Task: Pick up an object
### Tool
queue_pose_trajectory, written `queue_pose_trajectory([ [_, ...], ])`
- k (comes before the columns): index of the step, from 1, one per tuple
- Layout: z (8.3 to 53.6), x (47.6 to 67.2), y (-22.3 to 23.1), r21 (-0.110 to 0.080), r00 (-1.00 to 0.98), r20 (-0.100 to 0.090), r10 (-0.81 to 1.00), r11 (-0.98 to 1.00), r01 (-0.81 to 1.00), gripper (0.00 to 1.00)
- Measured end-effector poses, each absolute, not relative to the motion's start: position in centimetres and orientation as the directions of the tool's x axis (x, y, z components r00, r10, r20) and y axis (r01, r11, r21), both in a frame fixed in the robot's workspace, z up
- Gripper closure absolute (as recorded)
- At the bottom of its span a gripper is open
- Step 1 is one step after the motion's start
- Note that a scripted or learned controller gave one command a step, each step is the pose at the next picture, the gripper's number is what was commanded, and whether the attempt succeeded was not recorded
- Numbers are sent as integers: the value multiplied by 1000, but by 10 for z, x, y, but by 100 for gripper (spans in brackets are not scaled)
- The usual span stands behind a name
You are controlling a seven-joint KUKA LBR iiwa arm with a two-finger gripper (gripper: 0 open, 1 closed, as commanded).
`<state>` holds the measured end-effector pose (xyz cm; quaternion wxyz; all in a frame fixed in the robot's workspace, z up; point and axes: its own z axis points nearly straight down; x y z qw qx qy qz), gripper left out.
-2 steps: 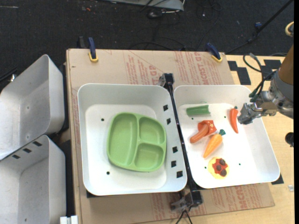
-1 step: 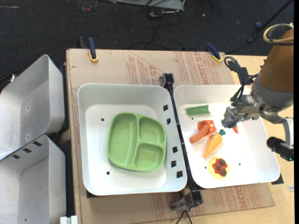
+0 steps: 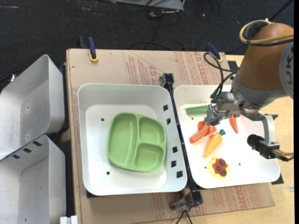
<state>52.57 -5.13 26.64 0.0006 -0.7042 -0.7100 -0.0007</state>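
The right bin point(image 3: 261, 171) holds toy food. Two orange carrots lie near its middle: one point(image 3: 200, 133) angled toward the left wall, another point(image 3: 212, 144) below it. A small red-orange piece point(image 3: 233, 123) lies to the right, and a green strip point(image 3: 197, 109) at the back left. A yellow piece with dark red berries point(image 3: 219, 167) lies near the front. My gripper point(image 3: 213, 118) hangs over the upper end of the left carrot, fingers pointing down and close to it. I cannot make out whether anything sits between them.
The left bin point(image 3: 88, 139) holds a green divided plate point(image 3: 137, 142). A black divider point(image 3: 176, 134) runs between the bins. A black fitting point(image 3: 260, 146) on the arm hangs over the right bin's right side. Grey-white trays point(image 3: 28, 125) stand off the bench at left.
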Motion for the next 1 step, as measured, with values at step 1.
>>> queue_pose_trajectory([
  [1, 261, 540, 2, 1, -8, 0, 1000, 8, 1000, 100],
])
